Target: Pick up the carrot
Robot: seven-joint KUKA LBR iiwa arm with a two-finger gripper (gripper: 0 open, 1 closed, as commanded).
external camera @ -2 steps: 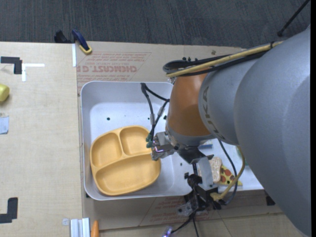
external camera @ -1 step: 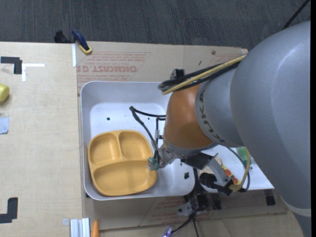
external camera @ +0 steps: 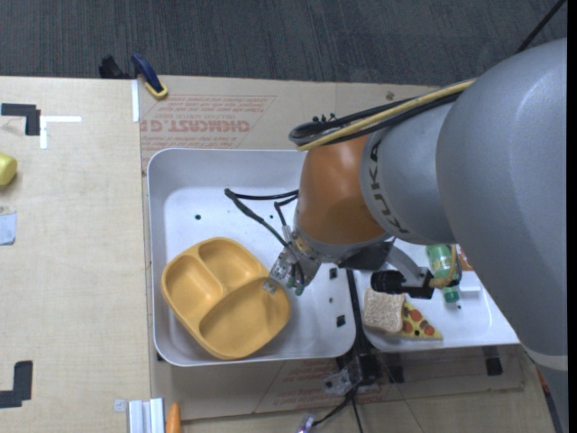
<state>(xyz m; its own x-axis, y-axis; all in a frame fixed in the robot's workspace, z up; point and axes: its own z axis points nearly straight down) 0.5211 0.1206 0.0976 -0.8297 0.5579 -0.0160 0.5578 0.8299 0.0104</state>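
Camera view: one yellow plate [external camera: 225,298], two bins [external camera: 171,188].

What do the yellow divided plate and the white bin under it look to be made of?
The divided plate looks like moulded plastic with a matte finish: uniform yellow-orange colour, rounded compartment ridges, soft highlights. The left bin seems to be smooth white plastic or perhaps coated metal: an even surface, rounded corners and a faint sheen. The view cannot settle which.

Yellow divided plate [external camera: 225,307], white bin [external camera: 180,188], orange-banded arm [external camera: 433,179]
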